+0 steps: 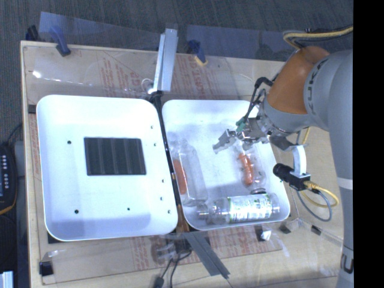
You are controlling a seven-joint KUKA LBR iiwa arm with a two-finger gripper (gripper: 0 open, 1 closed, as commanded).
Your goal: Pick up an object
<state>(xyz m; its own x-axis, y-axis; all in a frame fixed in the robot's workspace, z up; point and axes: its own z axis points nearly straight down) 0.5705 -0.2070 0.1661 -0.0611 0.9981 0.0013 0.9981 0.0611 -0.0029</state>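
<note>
The right bin (198, 116) holds three things. A clear plastic bottle with an orange core (186, 174) lies along its left wall. A clear bottle with a green and white label (243, 209) lies along the front wall. A small clear packet with orange contents (247, 166) rests in the middle right. My gripper (231, 140) hangs over the bin's centre, just up and left of the orange packet, with nothing visible between its fingers. The grey arm with its orange band (294, 89) comes in from the right.
The left bin (60, 125) has a dark ribbed rectangle (114, 156) on its floor. A metal divider bar (163, 62) rises at the back between the bins. Cables (315, 191) and a black connector (288, 174) hang by the right bin's right wall.
</note>
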